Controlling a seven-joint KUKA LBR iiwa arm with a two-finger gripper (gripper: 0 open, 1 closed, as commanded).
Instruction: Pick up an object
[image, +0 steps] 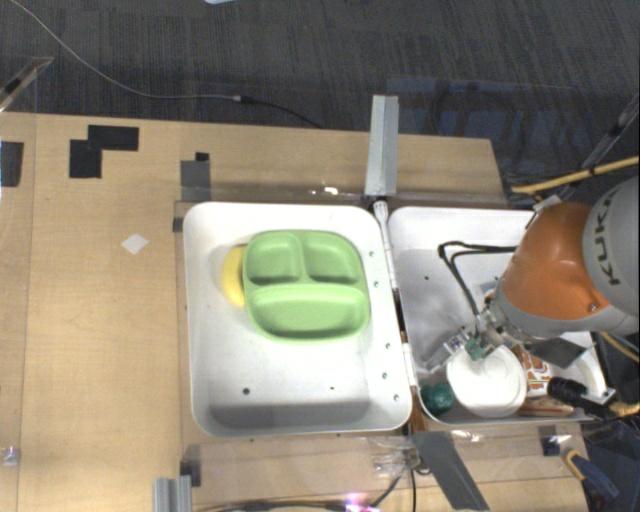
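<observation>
In the left bin (215, 390) a green divided plate (304, 283) lies flat, and a yellow object (232, 276) pokes out from under its left edge. In the near corner of the right bin (425, 250) sit a white round object (487, 383) and a small dark green object (437, 399). My gripper (470, 346) hangs low over the right bin, just above the white object's left rim. The orange-banded wrist (553, 272) hides what lies under it. A brown and white item (540, 378) peeks out to the right of the white object.
A black cable (462, 262) loops across the floor of the right bin. A metal divider post (381, 145) stands at the back between the bins. The wooden bench (90, 330) stretches to the left.
</observation>
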